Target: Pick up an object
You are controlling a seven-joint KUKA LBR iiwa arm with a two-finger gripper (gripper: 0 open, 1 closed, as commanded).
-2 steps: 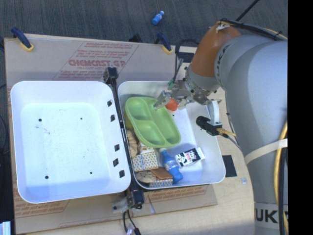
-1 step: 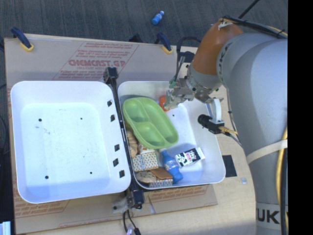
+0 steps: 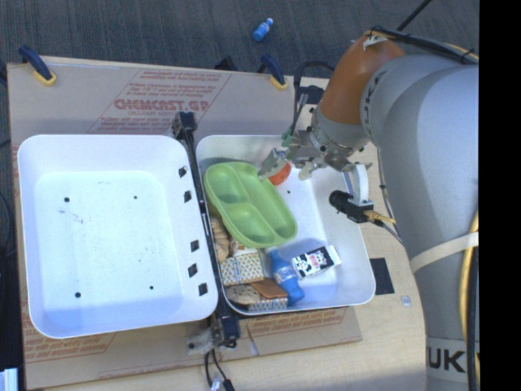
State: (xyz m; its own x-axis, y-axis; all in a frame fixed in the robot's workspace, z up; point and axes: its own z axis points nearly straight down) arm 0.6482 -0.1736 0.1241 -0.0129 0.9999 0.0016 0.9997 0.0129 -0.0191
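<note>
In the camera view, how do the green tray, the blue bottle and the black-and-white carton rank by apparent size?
1. green tray, clearly largest
2. blue bottle and black-and-white carton: they look alike, so I do not rank them.

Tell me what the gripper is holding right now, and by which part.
It cannot be told. The gripper sits low in the right bin, against a small orange object by the green tray, but a hold is not visible.

Green tray [image 3: 248,204] amid right-bin [image 3: 352,251] clutter
</note>
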